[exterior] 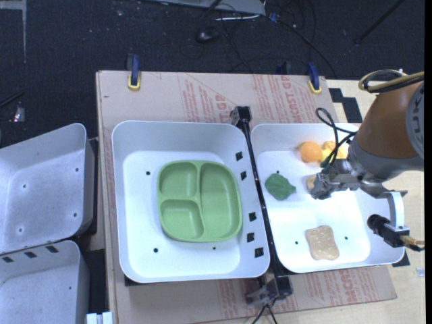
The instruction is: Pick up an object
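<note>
1. Pretty clearly a robotics lab: a grey-and-orange industrial arm (390, 137) reaches over two white bins (128, 181) on the desk.
2. The cardboard sheet (202, 93) under the bins is held down by yellow-and-blue clamps (134, 73).
3. Loose cables (270, 25) trail across dark speckled carpet (54, 39).

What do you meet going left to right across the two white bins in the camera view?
Green three-compartment plastic tray in the left bin → dark green leafy piece → tan bread-like slab, with the gripper at roughly the same point across.
</note>
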You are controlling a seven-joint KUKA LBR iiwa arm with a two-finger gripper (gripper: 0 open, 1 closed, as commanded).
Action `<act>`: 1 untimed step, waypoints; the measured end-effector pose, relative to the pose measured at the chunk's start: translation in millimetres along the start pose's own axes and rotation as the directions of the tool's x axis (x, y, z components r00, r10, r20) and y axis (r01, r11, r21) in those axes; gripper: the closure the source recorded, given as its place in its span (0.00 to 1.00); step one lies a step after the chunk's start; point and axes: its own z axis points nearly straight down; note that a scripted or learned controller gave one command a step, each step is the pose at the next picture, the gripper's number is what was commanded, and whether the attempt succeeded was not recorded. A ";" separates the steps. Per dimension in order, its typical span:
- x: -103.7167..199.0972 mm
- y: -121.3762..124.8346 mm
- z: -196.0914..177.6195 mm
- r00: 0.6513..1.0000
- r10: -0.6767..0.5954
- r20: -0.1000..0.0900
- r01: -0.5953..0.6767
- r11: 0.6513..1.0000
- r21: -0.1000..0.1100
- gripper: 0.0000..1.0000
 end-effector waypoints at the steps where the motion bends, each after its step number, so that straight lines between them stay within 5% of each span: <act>1: -5.0 3.8 -43.7 1.000 0.000 0.001 0.000 1.000 0.000 1.00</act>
